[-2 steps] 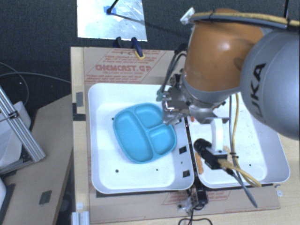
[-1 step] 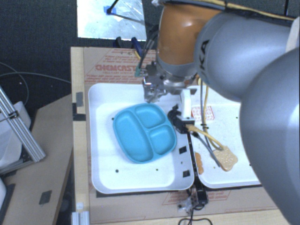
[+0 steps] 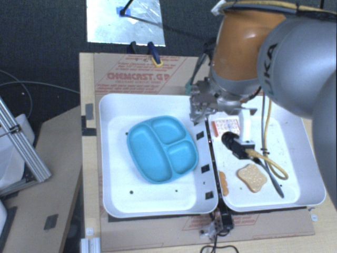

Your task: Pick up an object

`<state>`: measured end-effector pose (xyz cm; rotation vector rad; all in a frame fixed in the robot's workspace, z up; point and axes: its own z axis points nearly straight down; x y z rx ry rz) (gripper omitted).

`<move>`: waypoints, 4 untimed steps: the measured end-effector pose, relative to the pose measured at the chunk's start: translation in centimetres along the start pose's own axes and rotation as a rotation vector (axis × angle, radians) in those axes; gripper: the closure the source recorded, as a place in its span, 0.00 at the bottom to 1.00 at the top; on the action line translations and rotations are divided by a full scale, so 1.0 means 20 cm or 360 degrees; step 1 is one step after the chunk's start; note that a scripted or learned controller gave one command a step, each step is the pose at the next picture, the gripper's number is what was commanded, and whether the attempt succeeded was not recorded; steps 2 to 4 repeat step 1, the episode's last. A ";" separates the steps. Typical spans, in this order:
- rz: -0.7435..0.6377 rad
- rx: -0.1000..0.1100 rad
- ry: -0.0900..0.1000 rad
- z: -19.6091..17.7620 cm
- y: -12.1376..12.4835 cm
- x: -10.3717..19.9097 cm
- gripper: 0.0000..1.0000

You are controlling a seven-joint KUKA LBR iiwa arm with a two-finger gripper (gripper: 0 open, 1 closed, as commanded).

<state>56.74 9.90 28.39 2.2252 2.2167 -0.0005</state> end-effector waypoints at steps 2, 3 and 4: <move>-0.0012 -0.0030 0.0008 -0.81 -0.15 -0.08 1.00; -0.0012 -0.0030 0.0008 -0.81 -0.15 -0.08 1.00; -0.0012 -0.0030 0.0008 -0.81 -0.15 -0.08 1.00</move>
